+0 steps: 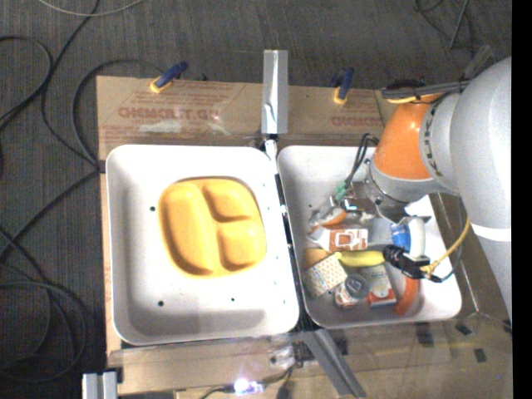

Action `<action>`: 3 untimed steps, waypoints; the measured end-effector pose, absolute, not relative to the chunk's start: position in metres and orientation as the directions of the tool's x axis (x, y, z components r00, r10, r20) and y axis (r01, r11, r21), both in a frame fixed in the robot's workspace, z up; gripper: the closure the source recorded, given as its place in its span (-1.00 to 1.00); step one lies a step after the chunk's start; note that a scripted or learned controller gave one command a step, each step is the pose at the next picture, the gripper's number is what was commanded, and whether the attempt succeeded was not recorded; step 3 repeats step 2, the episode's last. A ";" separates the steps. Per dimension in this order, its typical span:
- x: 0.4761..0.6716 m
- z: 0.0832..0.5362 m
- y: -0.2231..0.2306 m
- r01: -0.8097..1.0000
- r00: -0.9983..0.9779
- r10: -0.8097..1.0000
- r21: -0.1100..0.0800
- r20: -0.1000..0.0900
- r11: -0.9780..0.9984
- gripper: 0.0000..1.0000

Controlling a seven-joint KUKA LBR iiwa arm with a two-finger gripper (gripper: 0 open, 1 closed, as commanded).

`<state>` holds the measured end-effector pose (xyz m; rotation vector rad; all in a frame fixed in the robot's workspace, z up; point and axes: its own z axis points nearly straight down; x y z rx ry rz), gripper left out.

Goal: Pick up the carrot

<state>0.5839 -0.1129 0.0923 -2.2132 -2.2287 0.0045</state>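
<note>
The carrot (332, 219) shows as a small orange piece with a bit of green above it, in the right bin (293, 223) left of its middle. My gripper (352, 199) is down in that bin, right beside the carrot's upper right end and touching or nearly touching it. The wrist and its dark cabling cover the gripper's tips. Part of the carrot is hidden under the gripper.
Packed close around the carrot are a white and orange packet (345, 239), a banana (362, 258), a waffle-like piece (322, 274), a blue-capped bottle (407, 238) and a long orange-red item (407, 296). The left bin (125, 223) holds a yellow divided plate (214, 225).
</note>
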 end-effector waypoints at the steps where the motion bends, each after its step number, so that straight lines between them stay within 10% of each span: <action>1: 0.583 0.100 -0.112 1.000 -0.007 1.000 -0.006 -0.001 0.007 1.00; 2: 0.656 0.189 -0.100 1.000 -0.031 1.000 -0.002 -0.004 0.031 1.00; 3: 0.656 0.189 -0.100 1.000 -0.031 1.000 -0.002 -0.004 0.031 1.00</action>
